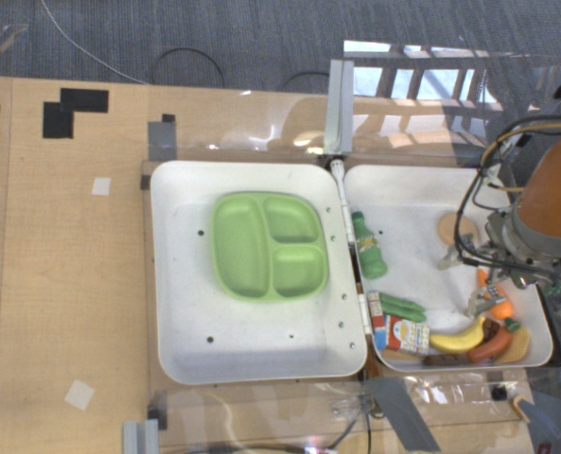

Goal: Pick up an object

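Nearest the camera, along the front wall of the right bin (pixel 422 206), lies a huddle of toy food: one red-and-white juice carton (pixel 400 335), one banana (pixel 458 337), one reddish sausage (pixel 493 343) tucked under the banana's tip and a tan piece (pixel 518 346) at the corner. One green bean pod (pixel 400 304) rests just above the carton, and one green bottle (pixel 366 246) lies along the divider. One tan round disc (pixel 450 227) sits apart toward the back, and one orange carrot-like piece (pixel 499 305) lies right below the gripper (pixel 488 291).

That gripper hovers over the right end of the pile, near the orange piece and the banana's tip; whether its fingers are spread or closed I cannot tell, as cables and the wrist hide them.

Any of these should be light, stiff plastic with a smooth, slippery skin (the curved ones may well roll or squirt out of a pinch). My judgement: take the banana across its thick middle, or the carton across its flat sides.

One green divided plate (pixel 267 246) sits alone in the left bin (pixel 176 282). Bins: two.
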Available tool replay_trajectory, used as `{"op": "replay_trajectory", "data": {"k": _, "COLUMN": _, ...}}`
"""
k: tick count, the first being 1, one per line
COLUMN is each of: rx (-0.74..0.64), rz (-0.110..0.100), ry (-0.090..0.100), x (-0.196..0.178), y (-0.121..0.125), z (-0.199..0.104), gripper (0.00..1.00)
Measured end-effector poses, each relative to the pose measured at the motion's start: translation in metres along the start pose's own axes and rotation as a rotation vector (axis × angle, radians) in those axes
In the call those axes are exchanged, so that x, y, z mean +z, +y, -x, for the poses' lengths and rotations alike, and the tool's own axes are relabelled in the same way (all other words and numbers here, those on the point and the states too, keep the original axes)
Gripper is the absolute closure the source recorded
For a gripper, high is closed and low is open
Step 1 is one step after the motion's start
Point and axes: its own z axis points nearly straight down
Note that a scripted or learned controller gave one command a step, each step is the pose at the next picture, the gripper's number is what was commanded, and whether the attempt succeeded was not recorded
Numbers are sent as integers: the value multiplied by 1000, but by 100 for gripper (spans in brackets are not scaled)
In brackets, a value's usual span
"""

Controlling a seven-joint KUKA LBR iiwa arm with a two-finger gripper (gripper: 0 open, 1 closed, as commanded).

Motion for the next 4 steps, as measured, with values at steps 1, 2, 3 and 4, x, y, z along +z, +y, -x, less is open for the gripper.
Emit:
{"op": "replay_trajectory", "data": {"k": 1, "rx": -6, "rz": -2, "ry": -1, "x": 0, "y": 1, "z": 0, "gripper": 0}}
{"op": "replay_trajectory", "data": {"k": 2, "rx": -2, "rz": -4, "ry": -6, "x": -1, "y": 7, "z": -21, "gripper": 0}}
{"op": "replay_trajectory", "data": {"k": 3, "rx": -10, "rz": -12, "ry": -21, "x": -16, "y": 7, "z": -15, "gripper": 100}}
{"op": "replay_trajectory", "data": {"k": 4, "rx": -32, "rz": -3, "ry": -4, "x": -105, "y": 3, "z": 16, "gripper": 100}}
